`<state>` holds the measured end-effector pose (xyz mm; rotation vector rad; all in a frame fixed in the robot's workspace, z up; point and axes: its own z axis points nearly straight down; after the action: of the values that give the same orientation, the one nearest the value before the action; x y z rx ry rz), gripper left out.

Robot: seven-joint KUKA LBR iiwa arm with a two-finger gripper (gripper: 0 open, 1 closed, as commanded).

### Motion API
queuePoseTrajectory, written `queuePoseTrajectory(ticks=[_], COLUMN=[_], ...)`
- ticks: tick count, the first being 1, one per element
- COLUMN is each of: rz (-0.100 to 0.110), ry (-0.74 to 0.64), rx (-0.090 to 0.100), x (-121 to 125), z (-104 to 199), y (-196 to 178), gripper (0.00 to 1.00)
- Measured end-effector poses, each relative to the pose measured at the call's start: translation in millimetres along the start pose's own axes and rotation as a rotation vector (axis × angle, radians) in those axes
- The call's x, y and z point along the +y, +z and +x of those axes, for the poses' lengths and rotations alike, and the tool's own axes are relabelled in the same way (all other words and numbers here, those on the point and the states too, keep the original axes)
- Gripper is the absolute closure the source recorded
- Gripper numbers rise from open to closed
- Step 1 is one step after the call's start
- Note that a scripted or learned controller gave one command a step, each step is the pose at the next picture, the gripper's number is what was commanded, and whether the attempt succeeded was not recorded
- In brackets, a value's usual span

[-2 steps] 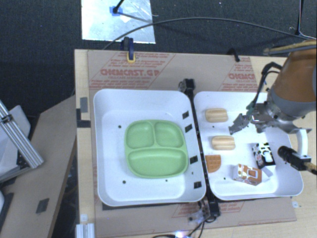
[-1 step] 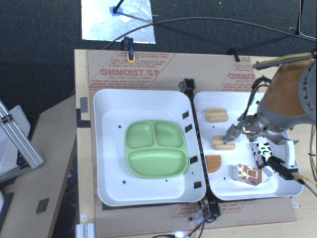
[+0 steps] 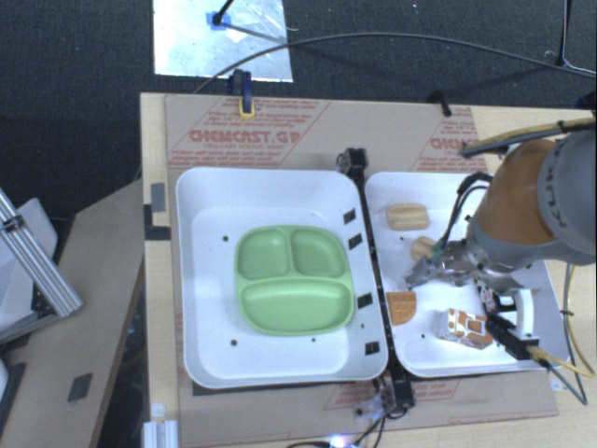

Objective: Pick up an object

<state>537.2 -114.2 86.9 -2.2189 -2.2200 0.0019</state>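
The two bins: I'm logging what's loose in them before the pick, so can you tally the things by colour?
Green: 1, the divided plate in the left bin.
Tan: 2, a block and a smaller piece in the right bin, the smaller partly behind the arm.
Orange-brown: 1, a flat piece.
Brown and white: 1, a patterned item.
Total: 5

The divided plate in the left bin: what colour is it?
Light green, plain with no pattern; the divided plate shows best in the camera view, lying in the left bin.
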Motion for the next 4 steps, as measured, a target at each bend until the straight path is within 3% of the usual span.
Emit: queuePoseTrajectory(ticks=[1, 2, 4], rz=[-0.003, -0.006, -0.011], ry=[0.001, 0.002, -0.004], rx=[0.0, -0.001, -0.003], x=[0.6, 1.5, 7.7], z=[0.1, 0.1, 4.0], y=[2.3, -8.6, -126.0], gripper=[0.0, 1.0, 1.0])
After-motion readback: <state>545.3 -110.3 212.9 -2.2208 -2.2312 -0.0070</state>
